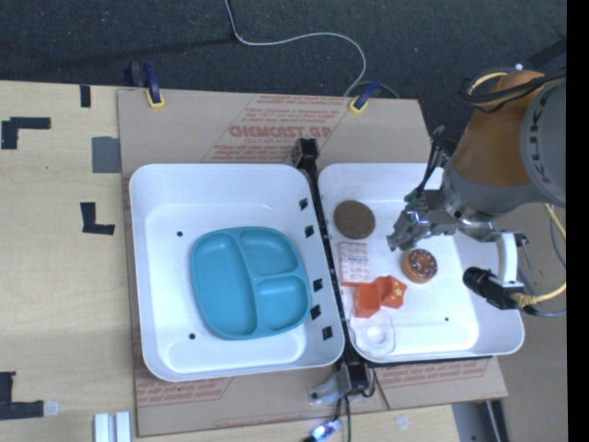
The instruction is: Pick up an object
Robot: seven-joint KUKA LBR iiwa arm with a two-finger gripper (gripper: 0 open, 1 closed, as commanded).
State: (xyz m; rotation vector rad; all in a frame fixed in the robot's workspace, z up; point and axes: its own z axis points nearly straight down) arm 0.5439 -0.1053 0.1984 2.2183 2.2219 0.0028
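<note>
step: approach, I'm hovering pincer (411, 231) in right bin (460, 178) | grip: can't tell | target: donut (420, 265) just near of it, untouched | next: drop down, centre over donut

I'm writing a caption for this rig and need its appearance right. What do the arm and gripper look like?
The arm is thick and rounded, grey with a broad orange band above the wrist. Yellow cables loop over its top and trail along its right side. The gripper is a small, dark grey metal piece. A white bracket with a black cylinder sticks out below it.
</note>
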